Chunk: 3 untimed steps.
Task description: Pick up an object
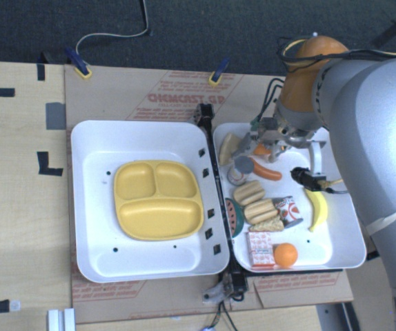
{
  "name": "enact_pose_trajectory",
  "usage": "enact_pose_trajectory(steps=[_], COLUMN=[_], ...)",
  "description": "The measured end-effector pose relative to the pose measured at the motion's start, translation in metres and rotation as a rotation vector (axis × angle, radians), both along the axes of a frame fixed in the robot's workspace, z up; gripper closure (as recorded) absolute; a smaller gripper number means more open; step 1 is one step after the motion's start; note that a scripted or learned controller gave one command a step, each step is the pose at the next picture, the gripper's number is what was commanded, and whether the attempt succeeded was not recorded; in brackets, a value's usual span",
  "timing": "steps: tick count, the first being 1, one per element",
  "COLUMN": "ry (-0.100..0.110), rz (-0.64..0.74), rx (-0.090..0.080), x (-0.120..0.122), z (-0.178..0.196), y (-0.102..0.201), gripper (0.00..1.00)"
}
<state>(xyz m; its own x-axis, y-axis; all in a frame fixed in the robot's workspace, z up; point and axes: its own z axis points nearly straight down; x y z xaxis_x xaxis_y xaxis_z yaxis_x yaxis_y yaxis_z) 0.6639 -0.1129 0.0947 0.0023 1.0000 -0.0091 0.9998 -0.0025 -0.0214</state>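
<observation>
Pincer (270, 145) hovers low over the right bin (343, 254); its opening I cannot tell. Orange sausage (267, 172) lies just below it, long axis running left-right, slightly tilted.

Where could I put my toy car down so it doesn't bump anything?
In the left bin: bare white floor rings the yellow plate, widest below it. The right bin is crowded; only a patch between the banana and orange is bare.

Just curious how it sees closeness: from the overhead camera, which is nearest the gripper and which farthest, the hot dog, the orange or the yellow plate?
Gripper, right bin's far end.
1. Hot dog, just below it.
2. Orange, right bin's near end.
3. Yellow plate, left bin.
</observation>
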Motion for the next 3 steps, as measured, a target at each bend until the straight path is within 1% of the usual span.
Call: enact_pose_trajectory(steps=[1,2,3], ry=[0.008,0.007,0.008], rz=[0.0,0.001,0.001], rx=[0.002,0.002,0.001], x=[-0.0013,-0.0013,-0.0014], z=[0.0087,0.0086,0.0181], y=[0.001,0.0009,0.001], gripper=[1.0,0.0,1.0])
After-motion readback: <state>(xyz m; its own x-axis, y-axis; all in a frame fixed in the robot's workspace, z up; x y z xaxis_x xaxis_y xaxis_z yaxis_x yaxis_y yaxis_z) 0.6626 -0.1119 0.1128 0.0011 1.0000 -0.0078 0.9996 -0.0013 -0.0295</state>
